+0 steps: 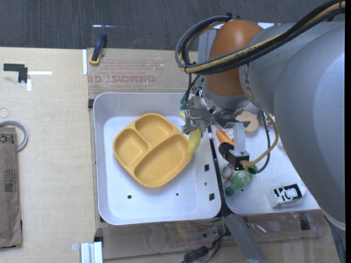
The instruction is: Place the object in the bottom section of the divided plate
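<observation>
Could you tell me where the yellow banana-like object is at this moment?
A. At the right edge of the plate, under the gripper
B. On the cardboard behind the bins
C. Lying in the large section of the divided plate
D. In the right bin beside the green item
A: the yellow banana-like object hangs at the right rim of the yellow divided plate, directly under the gripper, not inside any section.

Single fixed camera above table [44, 147], looking down at slant. Medium range: left white bin [153, 207] whole in frame, right bin [258, 199] partly behind arm [296, 103], which enters from right and looms large, close to lens. Dark floor strip along top edge. No second view.
</observation>
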`<state>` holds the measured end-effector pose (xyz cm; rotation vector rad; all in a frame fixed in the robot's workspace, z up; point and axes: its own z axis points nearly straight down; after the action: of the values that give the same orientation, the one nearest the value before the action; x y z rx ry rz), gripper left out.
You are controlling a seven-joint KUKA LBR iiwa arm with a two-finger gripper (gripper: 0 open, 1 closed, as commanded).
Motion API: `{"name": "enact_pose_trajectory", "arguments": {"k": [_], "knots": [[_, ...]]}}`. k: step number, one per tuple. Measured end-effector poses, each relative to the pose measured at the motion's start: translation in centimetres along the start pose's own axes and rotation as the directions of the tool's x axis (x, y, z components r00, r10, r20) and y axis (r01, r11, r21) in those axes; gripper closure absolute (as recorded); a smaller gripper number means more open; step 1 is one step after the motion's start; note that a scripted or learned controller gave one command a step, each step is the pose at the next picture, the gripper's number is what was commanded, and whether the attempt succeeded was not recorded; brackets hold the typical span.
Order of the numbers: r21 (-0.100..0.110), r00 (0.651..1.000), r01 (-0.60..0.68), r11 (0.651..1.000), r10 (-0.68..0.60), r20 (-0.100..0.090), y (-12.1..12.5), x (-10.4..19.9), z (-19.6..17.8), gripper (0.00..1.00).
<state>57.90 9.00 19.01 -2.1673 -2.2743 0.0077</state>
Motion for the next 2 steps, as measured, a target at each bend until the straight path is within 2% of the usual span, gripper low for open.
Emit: {"name": "enact_pose_trajectory", "arguments": {"k": [1,2], "knots": [[-0.001,0.992,-0.124,0.992,0.124,0.0,3.5,7.3,0.4,1.0],[-0.001,0.987,-0.158,0.987,0.158,0.0,8.6,13.4,0.0,1.0]]}}
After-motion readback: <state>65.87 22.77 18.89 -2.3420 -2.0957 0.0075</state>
